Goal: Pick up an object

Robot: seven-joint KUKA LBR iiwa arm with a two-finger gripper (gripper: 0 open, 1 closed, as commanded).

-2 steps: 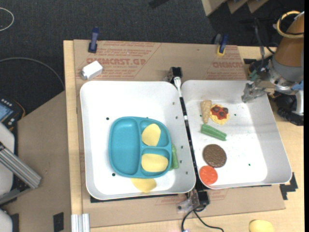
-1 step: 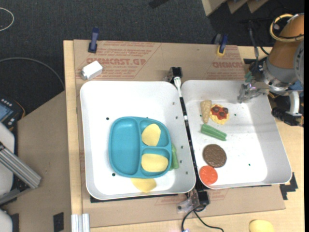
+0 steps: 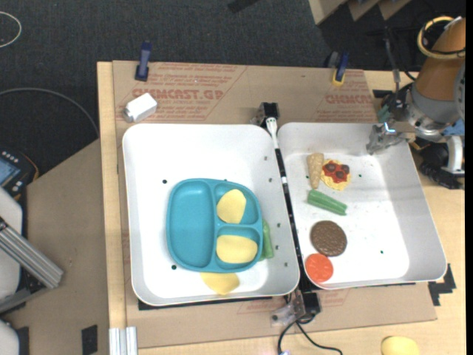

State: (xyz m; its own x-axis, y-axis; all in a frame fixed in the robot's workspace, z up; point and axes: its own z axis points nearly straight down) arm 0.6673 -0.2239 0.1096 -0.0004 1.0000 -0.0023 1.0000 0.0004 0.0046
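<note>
My gripper [image 3: 378,137] hangs over the far right corner of the right bin [image 3: 399,220], apart from every object. In that bin lie a pizza slice with red toppings [image 3: 330,173], a green stick [image 3: 327,202], a brown round cookie [image 3: 328,237] and an orange-red disc [image 3: 319,268]. The pizza slice is the nearest, a little to the left of and nearer than the gripper. Nothing shows in the gripper.
The left bin [image 3: 148,168] bears a blue divided plate [image 3: 194,224] with two yellow pieces [image 3: 231,205] in its compartments. Another yellow piece [image 3: 220,281] lies at its near edge and a green piece [image 3: 267,240] at its right. A black divider [image 3: 279,170] separates the bins.
</note>
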